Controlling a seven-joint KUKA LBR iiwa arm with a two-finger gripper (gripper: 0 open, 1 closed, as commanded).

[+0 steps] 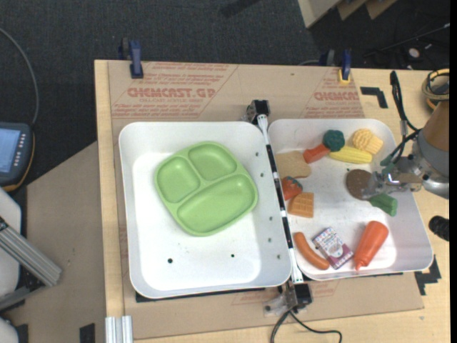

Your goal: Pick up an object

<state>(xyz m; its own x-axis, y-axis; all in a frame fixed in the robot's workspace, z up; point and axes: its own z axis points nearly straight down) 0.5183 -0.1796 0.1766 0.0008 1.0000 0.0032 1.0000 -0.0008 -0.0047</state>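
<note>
Objects for picking lie scattered across the right bin (pixel 413 259), well within the arm's reach from the right. The gripper (pixel 378 184) is down among them at the bin's right side, over a brown disc (pixel 357 183) and just left of a small green piece (pixel 385 204); its state cannot be told from this slant. Corn (pixel 360 147) and a green-topped carrot (pixel 323 147) sit at the far side, a waffle (pixel 301 206) and a tan slice (pixel 291 165) near the divider, and a sausage (pixel 310 250), a small packet (pixel 332 246) and an orange carrot (pixel 370 243) at the near side. The left bin (pixel 136 213) holds a green divided plate (pixel 207 187), probably there as a place to set things down.
</note>
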